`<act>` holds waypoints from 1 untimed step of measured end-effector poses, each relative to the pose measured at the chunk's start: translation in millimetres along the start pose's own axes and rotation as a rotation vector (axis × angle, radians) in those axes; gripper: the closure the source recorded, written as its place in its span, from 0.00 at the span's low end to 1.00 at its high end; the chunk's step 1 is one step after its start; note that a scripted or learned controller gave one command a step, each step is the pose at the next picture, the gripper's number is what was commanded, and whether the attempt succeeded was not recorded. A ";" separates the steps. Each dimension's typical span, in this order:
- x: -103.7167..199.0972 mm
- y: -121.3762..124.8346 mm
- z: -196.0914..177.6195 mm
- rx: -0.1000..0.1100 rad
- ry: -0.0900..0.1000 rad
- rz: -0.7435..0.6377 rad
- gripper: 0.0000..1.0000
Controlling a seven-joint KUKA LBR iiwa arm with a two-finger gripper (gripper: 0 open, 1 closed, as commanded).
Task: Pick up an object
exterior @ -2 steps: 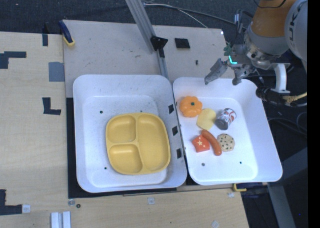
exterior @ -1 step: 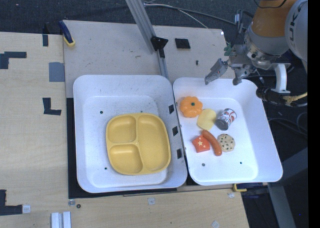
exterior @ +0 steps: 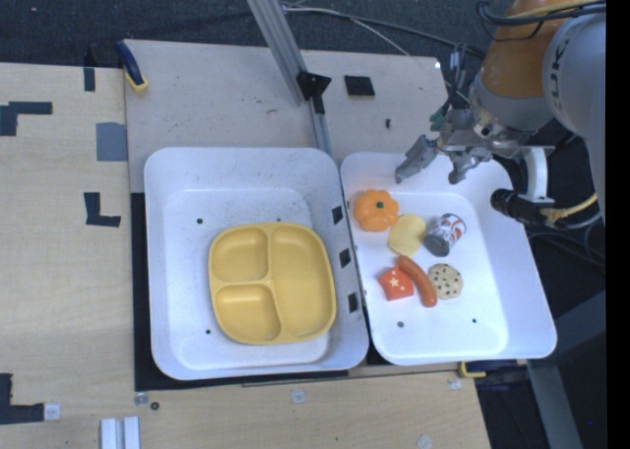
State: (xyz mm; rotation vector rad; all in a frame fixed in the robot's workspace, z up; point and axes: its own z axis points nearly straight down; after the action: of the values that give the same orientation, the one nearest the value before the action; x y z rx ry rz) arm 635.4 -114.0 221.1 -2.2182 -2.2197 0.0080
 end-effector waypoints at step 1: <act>-6.2 -4.4 47.5 0.000 0.000 0.000 0.00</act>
State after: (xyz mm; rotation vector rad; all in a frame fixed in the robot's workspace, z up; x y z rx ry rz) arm 630.7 -120.3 173.6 -2.2184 -2.2194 0.0077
